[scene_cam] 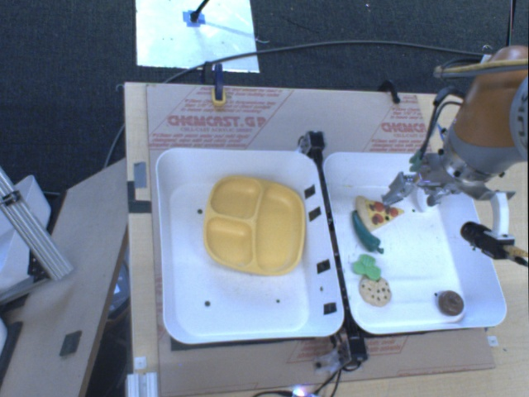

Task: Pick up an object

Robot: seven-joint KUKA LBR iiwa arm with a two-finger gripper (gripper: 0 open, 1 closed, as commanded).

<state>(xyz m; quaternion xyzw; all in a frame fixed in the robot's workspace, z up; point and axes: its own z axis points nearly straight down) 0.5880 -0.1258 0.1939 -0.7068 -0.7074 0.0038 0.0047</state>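
Two white bins sit side by side on the bench, w/ a black divider strip (324, 222) running between them. The left bin (178, 304) holds a yellow divided plate (254, 224), roughly centre of that bin, w/ bare white floor all round it.

The right bin (483, 300) has the small stuff. A pizza slice (378, 211) lies in the upper-left part of that bin, long axis approx. left-right, tip pointing right toward the gripper. Just below-left of it is a green pepper (365, 231), long axis running diagonal, from upper left down to lower right, close to the divider. Under that a small green leafy piece (365, 265), and touching or just below it a tan cookie (374, 291). A brown round piece (450, 303) sits well apart, lower right of the bin, near the front rim.

The arm (496, 98) comes in from the right of the frame, orange band up top. The gripper (407, 187) is low over the upper middle of the right bin, just right of the pizza slice's tip; fingers (395, 192) look slightly apart, nothing visibly between them. Can't tell if they touch the slice.

Open room: middle and right of the right bin's floor is bare, so is the strip along its back wall left of the gripper. Pepper, leafy piece and cookie are crowded toward the divider side.
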